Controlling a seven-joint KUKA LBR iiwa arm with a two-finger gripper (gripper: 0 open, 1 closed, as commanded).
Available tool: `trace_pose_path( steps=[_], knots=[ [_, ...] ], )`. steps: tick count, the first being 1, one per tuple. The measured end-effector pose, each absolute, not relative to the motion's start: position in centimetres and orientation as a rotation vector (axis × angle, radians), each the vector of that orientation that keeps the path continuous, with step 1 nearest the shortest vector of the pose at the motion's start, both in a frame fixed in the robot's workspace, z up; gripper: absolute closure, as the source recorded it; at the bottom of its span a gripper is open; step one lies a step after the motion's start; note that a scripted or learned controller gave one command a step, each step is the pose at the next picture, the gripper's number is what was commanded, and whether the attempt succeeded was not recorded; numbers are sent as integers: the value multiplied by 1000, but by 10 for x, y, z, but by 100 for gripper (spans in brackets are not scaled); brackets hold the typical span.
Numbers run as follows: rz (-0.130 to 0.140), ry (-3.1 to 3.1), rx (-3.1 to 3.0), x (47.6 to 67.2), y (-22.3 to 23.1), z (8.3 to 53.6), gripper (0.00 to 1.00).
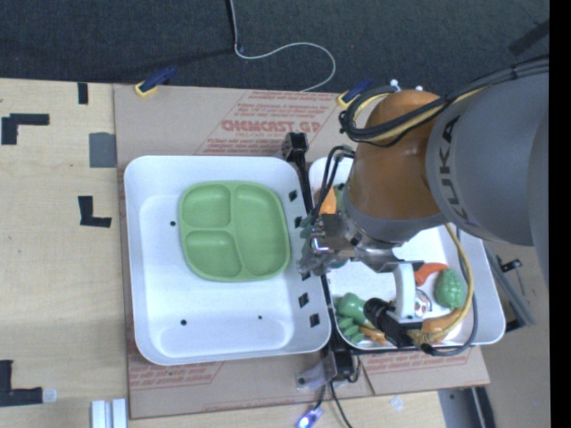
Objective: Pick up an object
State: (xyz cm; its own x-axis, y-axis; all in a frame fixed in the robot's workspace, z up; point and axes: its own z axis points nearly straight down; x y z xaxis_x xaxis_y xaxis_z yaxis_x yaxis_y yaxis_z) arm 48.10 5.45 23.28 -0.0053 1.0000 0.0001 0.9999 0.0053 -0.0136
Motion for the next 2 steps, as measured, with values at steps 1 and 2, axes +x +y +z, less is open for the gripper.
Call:
trace_pose_path(
  steps=[1,2],
  knots=[
    [-23,-2233,-2224,493,71,483,100],
    [4,-2224,-2216,485,103,463,100]
  ],
)
